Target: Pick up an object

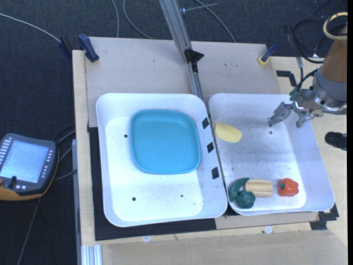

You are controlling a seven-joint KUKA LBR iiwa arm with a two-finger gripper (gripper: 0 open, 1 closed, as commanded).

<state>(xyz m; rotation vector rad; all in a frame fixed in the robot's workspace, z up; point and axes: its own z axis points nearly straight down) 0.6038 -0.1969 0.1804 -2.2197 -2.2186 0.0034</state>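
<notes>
My gripper [290,116] hangs over the back right part of the right bin [265,153], fingers spread apart and nothing between them. A yellow lemon-shaped piece [228,132] lies near that bin's left wall, well to the left of the gripper. Along the bin's front edge lie a green vegetable [241,192], a tan bread-like stick [259,187] touching it, and a red pepper [287,187]. All of these sit far below the gripper in the view.
The left bin [118,186] holds a blue square plate [165,141]. A metal rail [177,24] slants down between the two bins. A teach pendant [25,164] lies left of the bench, with cables on the floor behind.
</notes>
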